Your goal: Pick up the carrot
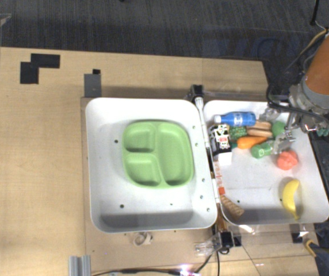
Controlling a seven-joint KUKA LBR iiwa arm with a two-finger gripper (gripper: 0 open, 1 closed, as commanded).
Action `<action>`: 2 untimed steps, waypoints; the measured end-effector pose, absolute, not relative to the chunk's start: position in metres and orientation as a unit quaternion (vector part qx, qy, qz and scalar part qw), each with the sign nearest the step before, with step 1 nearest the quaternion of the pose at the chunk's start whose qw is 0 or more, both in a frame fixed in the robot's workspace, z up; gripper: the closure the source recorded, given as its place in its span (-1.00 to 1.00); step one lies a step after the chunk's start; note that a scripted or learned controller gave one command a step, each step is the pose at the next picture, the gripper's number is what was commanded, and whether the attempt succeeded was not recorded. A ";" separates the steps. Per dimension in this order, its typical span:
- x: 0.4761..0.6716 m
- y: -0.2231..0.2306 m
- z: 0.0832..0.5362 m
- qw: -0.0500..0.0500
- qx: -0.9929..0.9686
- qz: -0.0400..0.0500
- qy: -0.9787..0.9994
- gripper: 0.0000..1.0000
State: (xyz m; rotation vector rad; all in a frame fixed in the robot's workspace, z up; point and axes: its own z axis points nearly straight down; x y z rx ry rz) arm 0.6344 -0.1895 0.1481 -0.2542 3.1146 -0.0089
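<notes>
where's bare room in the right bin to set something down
Free: the right bin's floor between the carrot cluster above and the banana at right. Crowded: the top strip, with the blue bottle, carrot, red item and the tool.

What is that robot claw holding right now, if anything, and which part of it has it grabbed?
Nothing that can be seen. The gripper hovers over the right bin beside the carrot, which lies among the other toys, ungrasped.
</notes>
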 end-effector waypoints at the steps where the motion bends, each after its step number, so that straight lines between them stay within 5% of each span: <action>1: 0.632 -0.148 0.090 0.007 -0.187 -0.002 0.982 -1.00; 2: 0.557 -0.150 0.090 0.007 -0.176 -0.001 0.984 -1.00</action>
